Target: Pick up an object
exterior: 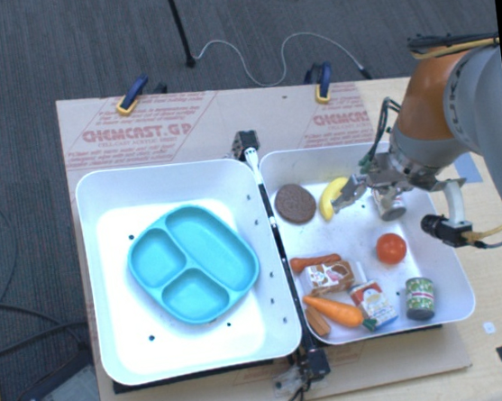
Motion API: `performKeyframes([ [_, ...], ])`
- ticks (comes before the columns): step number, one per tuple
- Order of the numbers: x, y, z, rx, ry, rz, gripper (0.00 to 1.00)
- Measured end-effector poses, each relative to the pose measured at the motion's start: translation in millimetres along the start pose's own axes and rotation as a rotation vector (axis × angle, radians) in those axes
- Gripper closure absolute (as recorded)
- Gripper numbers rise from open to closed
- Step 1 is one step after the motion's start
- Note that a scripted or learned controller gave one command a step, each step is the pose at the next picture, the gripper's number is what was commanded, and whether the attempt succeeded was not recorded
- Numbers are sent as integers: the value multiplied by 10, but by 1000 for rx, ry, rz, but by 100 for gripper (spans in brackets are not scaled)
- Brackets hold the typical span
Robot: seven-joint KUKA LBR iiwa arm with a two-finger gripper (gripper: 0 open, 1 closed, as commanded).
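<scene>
A curved yellow banana (332, 197), smooth-skinned, lies near the back of the right bin (456, 283), its long axis running roughly front to back, beside a round brown cookie (295, 203). The pincer (372, 191) hangs just right of the banana; whether it is clenched or released cannot be told. A glossy red tomato (390, 248) sits closer to the front.

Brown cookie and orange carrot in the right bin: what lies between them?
In the camera view, between the brown cookie and the orange carrot lie a sausage and a small printed packet.
</scene>
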State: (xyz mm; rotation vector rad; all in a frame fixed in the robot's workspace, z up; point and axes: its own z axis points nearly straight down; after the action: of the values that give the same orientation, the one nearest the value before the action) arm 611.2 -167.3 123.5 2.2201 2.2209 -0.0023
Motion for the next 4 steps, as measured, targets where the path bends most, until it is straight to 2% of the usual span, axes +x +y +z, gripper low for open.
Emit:
performKeyframes([
  [1, 157, -271, 357, -7, -1, 0, 0],
  [2, 149, -261, 244, -10, -2, 1, 100],
  [3, 150, -263, 247, -10, -2, 1, 0],
  [4, 470, -740, 350, -12, -4, 2, 0],
])
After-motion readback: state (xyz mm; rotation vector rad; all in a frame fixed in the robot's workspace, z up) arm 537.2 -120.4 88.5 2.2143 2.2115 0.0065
